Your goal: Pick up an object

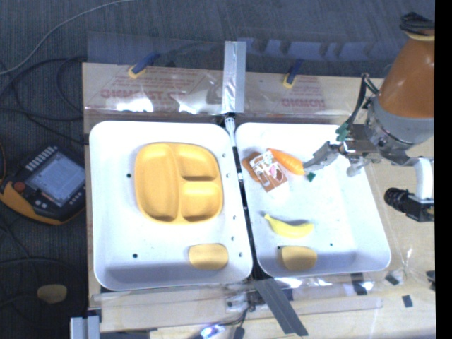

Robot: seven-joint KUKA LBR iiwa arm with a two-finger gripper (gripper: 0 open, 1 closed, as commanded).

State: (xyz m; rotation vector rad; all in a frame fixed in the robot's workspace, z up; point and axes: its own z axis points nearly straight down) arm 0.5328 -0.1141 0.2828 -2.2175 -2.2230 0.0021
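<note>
In the right bin (pixel 360 221) lie an orange carrot (pixel 288 162), a brown snack packet with a white label (pixel 265 170), a yellow banana (pixel 289 227) and a tan bread-like piece (pixel 299 258). My gripper (pixel 316 162) reaches in from the right above this bin. Its grey fingertips (pixel 319 157) hang just right of the carrot's end, with a small green tip (pixel 310 176) below them. Nothing shows between the fingers.
The left bin (pixel 113 210) holds a yellow divided tray (pixel 178 181) and a second tan piece (pixel 208 256). A metal divider strip (pixel 234 76) stands behind the bins. A handheld pendant (pixel 44 183) lies on the floor to the left.
</note>
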